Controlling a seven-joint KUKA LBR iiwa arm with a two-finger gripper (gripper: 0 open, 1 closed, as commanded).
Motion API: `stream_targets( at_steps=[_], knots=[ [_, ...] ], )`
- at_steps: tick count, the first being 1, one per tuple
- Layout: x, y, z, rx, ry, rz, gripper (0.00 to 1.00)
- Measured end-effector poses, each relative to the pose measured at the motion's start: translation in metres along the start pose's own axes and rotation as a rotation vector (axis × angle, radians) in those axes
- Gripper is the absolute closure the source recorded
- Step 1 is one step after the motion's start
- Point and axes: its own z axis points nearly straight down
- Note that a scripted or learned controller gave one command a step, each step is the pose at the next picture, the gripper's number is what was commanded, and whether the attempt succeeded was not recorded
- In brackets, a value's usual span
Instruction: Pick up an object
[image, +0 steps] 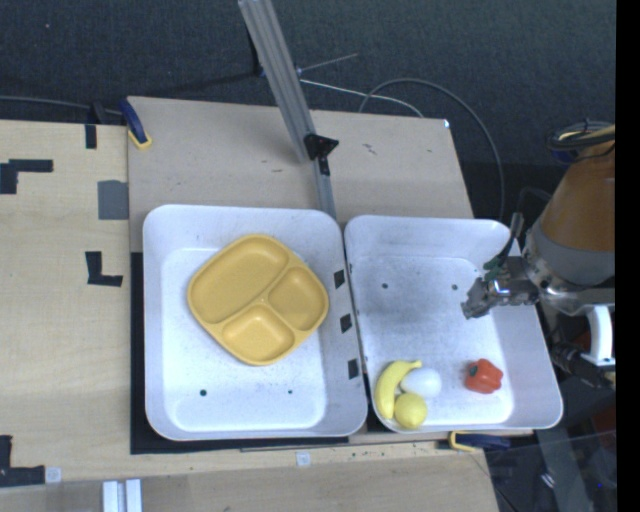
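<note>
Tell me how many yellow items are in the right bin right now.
2: a banana near the front left corner, and a lemon just in front of it, touching a white egg. More may hide beneath.

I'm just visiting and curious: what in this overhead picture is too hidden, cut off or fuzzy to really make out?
- Gripper: small and dark in the camera view; its finger state is too blurred to read.
- Arm: cut off by the right side of the view.
- Lemon and white egg-shaped object: bunched against the banana, so their edges blend.
- Red object: too small to identify.
</note>
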Motion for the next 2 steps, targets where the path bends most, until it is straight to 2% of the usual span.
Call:
stream_targets(
  at_steps=[1, 2],
  knots=[
    [0.001, 0.001, -0.011, 0.004, 0.001, 0.001, 1.00],
    [0.054, -0.011, -0.004, 0.007, 0.003, -0.003, 1.00]
  ],
)
